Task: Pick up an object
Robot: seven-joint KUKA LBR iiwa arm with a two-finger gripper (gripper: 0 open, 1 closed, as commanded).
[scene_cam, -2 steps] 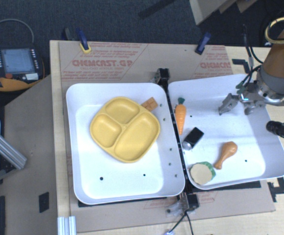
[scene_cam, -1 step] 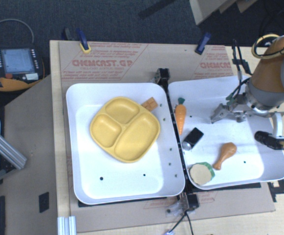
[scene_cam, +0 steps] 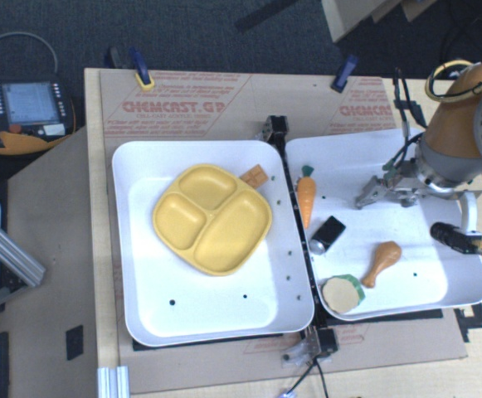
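The right bin [scene_cam: 440, 298] holds an orange carrot [scene_cam: 306, 199] with a green top by its left wall. A small black block [scene_cam: 329, 231] lies just right of the carrot's tip. A tan drumstick [scene_cam: 381, 262] lies mid-bin, and a round tan disc with a green edge [scene_cam: 341, 293] sits in the front left corner. My gripper [scene_cam: 375, 191] hangs low over the bin's back half, pointing left, right of the carrot and above the drumstick. I see nothing in it. The grey arm [scene_cam: 460, 131] rises behind it at the right.
The left bin [scene_cam: 207, 317] carries a yellow divided plate [scene_cam: 212, 218] with a small brown block [scene_cam: 254, 176] at its upper right corner. A black part [scene_cam: 455, 237] of the arm hangs over the right bin's right side. Blue clamps [scene_cam: 143, 71] grip the bench's far edge.
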